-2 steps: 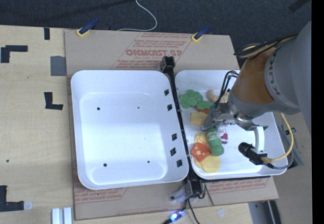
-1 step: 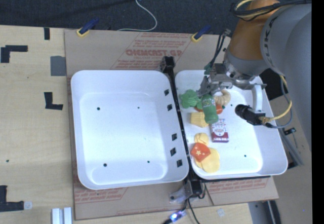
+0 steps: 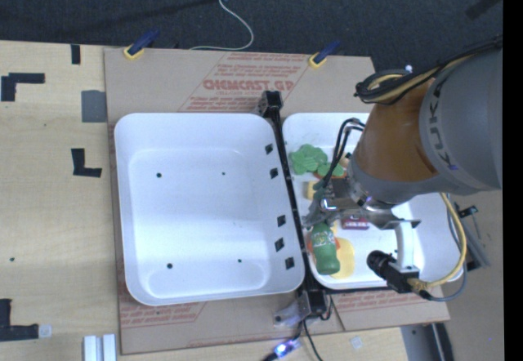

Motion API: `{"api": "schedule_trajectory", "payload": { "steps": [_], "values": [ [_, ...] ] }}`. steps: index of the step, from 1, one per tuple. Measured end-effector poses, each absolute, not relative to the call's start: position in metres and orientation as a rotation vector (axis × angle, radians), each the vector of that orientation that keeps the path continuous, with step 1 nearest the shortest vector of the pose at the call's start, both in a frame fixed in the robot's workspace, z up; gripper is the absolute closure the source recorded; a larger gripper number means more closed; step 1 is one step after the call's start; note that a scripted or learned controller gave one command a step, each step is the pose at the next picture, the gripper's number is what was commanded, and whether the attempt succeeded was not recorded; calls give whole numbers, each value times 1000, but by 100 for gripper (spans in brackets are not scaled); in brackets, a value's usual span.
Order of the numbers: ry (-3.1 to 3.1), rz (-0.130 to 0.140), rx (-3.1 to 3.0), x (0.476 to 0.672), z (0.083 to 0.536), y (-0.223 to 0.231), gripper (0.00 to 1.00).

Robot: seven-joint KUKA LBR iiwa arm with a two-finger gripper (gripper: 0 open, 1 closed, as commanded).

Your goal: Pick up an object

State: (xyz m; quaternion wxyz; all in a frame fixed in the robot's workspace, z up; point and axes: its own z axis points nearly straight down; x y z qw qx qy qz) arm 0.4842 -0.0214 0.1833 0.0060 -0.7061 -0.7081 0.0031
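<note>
A: A dark carpeted floor lies behind a pale wooden bench (image 3: 49, 212), and on a brown cardboard sheet (image 3: 237, 82) sit two shallow white plastic bins. The left-hand white bin (image 3: 196, 204) lies wide open to the camera; the right-hand white bin (image 3: 433, 249) lies mostly under the grey arm with the orange band (image 3: 409, 139).

B: Where are the objects?

A: Along the right bin's left wall. A leafy green toy, broccoli-like (image 3: 308, 159), sits toward the far left corner. Toward the near left corner a small green block with a red top (image 3: 324, 251) rests on or against a flat yellow piece (image 3: 345, 257).

B: And the two-finger gripper?

A: The two-finger gripper (image 3: 325, 216) hangs over the left wall's middle stretch, just above the green block. The wrist hides its tips, so I cannot tell how far apart the fingers stand or whether they hold anything.

B: How would that block handle?

A: Probably light, stiff, smooth-skinned plastic, so likely to slip under a shallow pinch. I'd take it across its narrow green body, below the red top, squarely. The wall beside it leaves little room for the finger on that side. The broccoli looks softer and lumpier, perhaps more forgiving.
</note>
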Motion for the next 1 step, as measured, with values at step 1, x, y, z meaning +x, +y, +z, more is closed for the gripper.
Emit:
{"api": "schedule_trajectory", "payload": {
  "steps": [1],
  "values": [
    [-2226, 0, -2216, 531, 184, 12, 100]
  ]
}}
